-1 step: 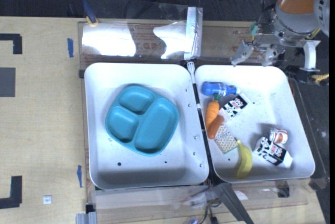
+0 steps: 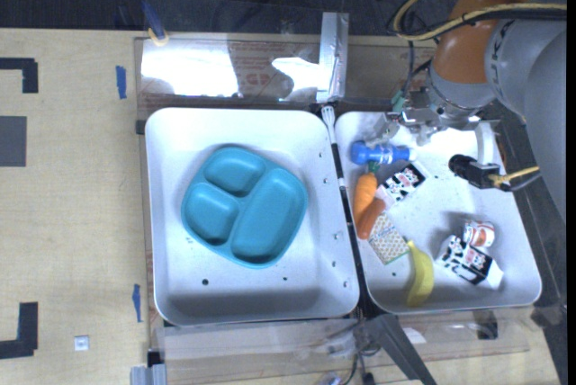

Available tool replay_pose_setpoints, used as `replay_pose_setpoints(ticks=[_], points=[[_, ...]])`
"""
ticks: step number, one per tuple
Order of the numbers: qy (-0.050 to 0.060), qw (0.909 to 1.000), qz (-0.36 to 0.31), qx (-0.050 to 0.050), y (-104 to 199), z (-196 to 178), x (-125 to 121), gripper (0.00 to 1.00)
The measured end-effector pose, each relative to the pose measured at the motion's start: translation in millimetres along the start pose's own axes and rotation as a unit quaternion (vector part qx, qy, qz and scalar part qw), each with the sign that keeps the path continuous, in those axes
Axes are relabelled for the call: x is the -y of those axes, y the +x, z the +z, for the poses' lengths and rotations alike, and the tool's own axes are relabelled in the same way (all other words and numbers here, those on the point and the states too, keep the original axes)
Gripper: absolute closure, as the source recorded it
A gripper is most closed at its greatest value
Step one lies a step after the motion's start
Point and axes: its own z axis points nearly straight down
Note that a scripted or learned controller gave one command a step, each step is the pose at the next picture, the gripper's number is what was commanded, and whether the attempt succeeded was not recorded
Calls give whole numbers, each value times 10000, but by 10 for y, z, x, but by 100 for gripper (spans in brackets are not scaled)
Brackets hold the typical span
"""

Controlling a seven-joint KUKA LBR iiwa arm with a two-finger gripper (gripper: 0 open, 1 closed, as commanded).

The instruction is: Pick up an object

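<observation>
One gripper (image 2: 416, 118) above the blue bottle (image 2: 378, 153), finger state unclear, arm partly cropped.

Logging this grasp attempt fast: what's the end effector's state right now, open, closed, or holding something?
End effector: cannot be told; it sits over the far end of the right bin, near the blue bottle.

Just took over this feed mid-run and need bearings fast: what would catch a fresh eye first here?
The blue divided plate dominates, lying alone in the left bin. The right bin is a jumble: a carrot along its left wall, a banana at the near edge, a blue bottle at the far end, and two cow-patterned cartons. The grey arm with its orange band hangs over that bin's far end.
</observation>
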Motion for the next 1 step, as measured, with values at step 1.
replay_pose_setpoints(ticks=[1], points=[[104, 9857, 1682, 4, 82, 318, 30, 0]])
